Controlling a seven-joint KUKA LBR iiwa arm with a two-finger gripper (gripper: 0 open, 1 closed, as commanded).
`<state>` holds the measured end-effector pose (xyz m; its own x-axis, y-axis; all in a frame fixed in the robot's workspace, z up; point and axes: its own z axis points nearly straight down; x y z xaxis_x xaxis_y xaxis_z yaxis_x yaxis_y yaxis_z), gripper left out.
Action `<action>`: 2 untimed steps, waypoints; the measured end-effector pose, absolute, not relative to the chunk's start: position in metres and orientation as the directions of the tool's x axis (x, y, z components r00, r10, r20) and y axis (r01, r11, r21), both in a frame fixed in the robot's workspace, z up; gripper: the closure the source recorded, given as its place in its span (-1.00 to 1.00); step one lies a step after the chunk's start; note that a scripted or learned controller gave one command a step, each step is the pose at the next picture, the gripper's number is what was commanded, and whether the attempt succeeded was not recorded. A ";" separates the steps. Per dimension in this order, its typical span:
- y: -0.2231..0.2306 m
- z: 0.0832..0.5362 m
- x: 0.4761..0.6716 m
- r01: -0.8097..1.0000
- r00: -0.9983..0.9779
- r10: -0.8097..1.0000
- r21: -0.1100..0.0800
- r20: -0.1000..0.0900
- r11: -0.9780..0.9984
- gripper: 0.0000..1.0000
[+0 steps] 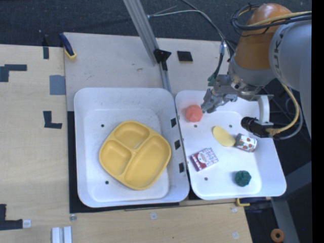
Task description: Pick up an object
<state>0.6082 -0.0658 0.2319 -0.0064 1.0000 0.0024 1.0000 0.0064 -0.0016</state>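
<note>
The claw [209, 104] hangs in the upper part of the right bin [268, 186], just beside a red ball [193, 113]; I cannot tell its state. Lower in this bin lie a yellow piece [223, 135], a small packet [204, 159] and a green ball [242, 177]. The left bin [86, 135] holds a yellow plate [134, 154].

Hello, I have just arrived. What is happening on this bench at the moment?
A grey robot arm reaches into the right bin, and its gripper hangs beside a red ball, with nothing visibly between its fingers. Also in that bin lie a yellow piece, a small cup, a red packet and a green ball. The left bin holds a yellow divided plate.
</note>
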 end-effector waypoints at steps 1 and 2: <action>-0.013 0.239 0.596 1.000 -0.007 1.000 -0.002 0.002 0.007 1.00; 0.040 0.243 0.583 1.000 -0.007 1.000 -0.003 0.002 0.007 1.00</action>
